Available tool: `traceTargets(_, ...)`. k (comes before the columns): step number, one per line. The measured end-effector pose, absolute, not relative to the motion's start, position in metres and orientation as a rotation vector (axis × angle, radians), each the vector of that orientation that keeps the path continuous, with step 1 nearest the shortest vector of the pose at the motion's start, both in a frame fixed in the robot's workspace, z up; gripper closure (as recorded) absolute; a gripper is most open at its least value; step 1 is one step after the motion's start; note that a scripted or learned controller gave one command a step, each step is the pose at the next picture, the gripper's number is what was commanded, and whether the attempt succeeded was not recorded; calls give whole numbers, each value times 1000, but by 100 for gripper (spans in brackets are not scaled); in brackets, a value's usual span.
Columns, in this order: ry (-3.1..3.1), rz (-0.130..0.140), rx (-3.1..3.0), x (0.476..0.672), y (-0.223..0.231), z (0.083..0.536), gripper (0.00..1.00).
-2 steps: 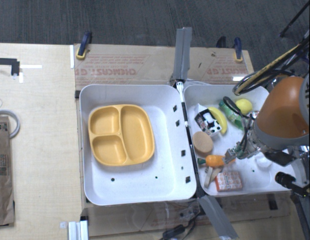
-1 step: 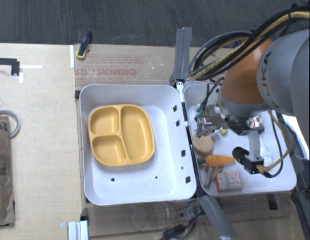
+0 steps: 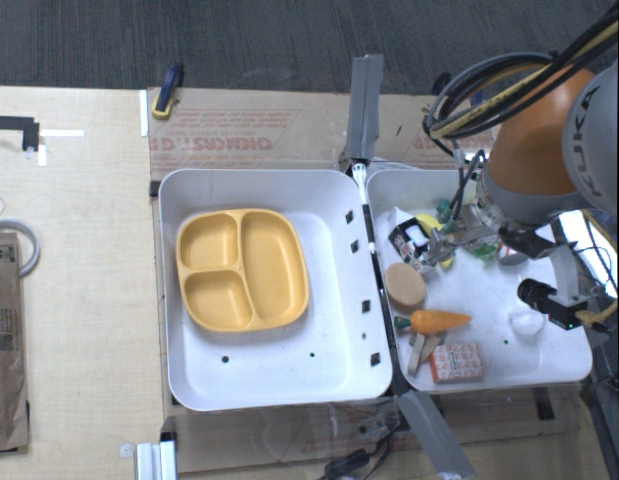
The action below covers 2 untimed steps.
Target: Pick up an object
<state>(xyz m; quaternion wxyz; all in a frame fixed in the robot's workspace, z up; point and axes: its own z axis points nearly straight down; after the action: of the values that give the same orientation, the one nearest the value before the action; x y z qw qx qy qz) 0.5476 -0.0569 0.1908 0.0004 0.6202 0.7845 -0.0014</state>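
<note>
Gripper (image 3: pixel 451 230) low over the back of the right bin (image 3: pixel 549 363), amid a small clutter (image 3: pixel 421 236) of items; whether anything is gripped cannot be told. The carrot (image 3: pixel 439 320) lies toward the front of the bin from it, long axis left-right. Counted: one carrot, one round block (image 3: pixel 405 285), one red packet (image 3: pixel 456 362), one yellow tray (image 3: pixel 243 268) in the left bin (image 3: pixel 279 383)

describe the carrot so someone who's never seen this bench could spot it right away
Start at the right-hand white bin, the one crowded with small items rather than the one holding the yellow divided plate. Near its left wall, just below a round tan disc, lies the carrot. It is the only bright orange, tapered thing there, lying sideways above a small reddish box.
</note>
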Motion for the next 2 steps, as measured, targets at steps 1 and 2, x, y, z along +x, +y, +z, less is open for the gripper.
traceTargets(1, 2379, -5, 2053, 547, -28, 191, 100)
traceTargets(2, 2485, -4, 1920, 567, -93, 191, 100)
